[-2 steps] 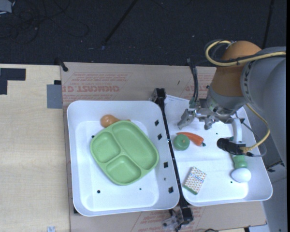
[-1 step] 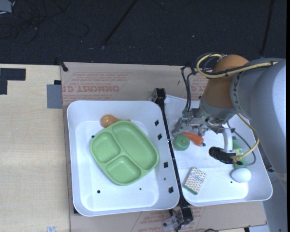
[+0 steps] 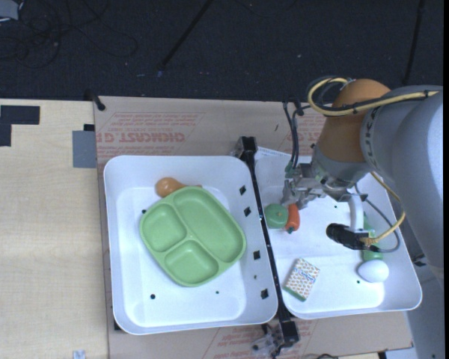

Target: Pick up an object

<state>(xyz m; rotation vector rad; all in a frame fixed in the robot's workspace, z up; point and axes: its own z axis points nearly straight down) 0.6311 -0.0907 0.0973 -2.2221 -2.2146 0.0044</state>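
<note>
One orange carrot-like piece (image 3: 292, 219) just under the gripper (image 3: 299, 195), in the right bin (image 3: 404, 294) near the divider, beside a green round thing (image 3: 275, 215); long axis roughly upright in the picture, slightly tilted; grip state impossible to tell, perhaps hidden by the wrist; white egg (image 3: 373, 271) and small box (image 3: 302, 279) well apart.

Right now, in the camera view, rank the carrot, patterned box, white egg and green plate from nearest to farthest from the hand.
Measured from the hand:
1. Carrot, just below it.
2. Patterned box and white egg, right bin's near side, too close to call.
3. Green plate, left bin.
</note>
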